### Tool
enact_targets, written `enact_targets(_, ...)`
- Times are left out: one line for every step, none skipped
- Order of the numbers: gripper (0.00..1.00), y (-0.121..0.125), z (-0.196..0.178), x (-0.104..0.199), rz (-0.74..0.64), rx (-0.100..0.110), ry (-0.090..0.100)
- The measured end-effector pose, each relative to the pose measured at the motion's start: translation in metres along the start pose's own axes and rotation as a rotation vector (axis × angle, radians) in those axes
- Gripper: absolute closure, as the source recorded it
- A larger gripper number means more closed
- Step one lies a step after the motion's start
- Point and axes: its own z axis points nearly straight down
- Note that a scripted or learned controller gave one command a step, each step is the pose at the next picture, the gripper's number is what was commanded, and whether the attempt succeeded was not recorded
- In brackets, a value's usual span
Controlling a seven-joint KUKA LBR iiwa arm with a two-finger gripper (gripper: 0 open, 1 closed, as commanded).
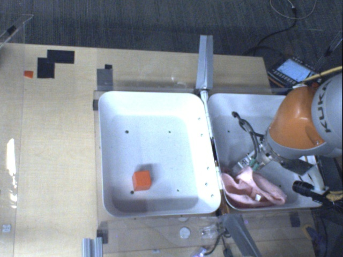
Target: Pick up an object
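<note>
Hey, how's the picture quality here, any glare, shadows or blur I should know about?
Camera view: even, soft lighting; the orange block in the left bin casts a small dark shadow at its lower left. A bright glare streak sits on the bench at far left. The image is slightly soft overall; the pink cloth and gripper lack crisp detail.

White bins: 2, a left bin [107, 143] and a right bin [230, 103]. Orange block: 1 [142, 180]. Pink cloth: 1 [252, 190], possibly more folded together. Arm: 1 [305, 122].
</note>
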Motion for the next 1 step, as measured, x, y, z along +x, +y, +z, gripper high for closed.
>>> enact_targets(0.0,-0.0184,0.0,0.003,0.196,-0.004,0.001)
